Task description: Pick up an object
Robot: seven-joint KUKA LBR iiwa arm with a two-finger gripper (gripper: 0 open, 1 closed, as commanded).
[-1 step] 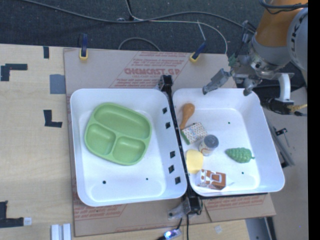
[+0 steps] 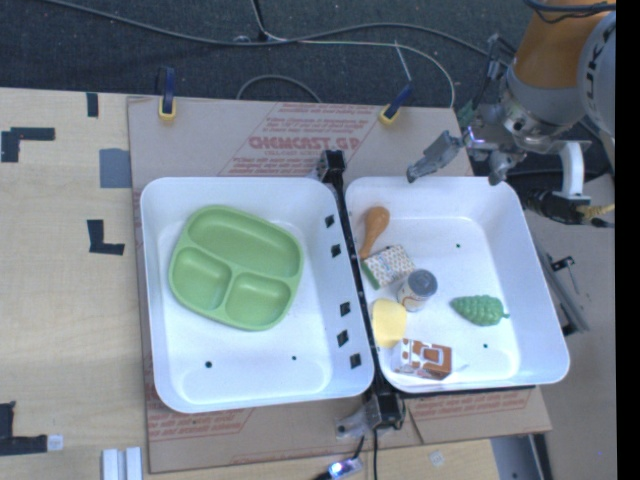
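Observation:
The right bin (image 2: 500,230) holds several small things. An orange-brown drumstick shape (image 2: 373,228) lies near its left wall. Below that are a patterned square packet (image 2: 388,264), a small grey-topped can (image 2: 418,286) and a yellow lump (image 2: 389,320). A green knobbly piece (image 2: 479,310) lies alone to the right, and a brown-and-white box (image 2: 427,358) sits at the front edge. My gripper (image 2: 463,168) hangs over the bin's back rim, above and apart from all of them. It is open, fingers spread wide, with nothing between them.
A green divided plate (image 2: 236,266) lies in the left bin (image 2: 170,368). A black divider with clips (image 2: 345,268) runs between the bins. Two clamps (image 2: 166,96) pin the cardboard at the back, and cables trail behind them.

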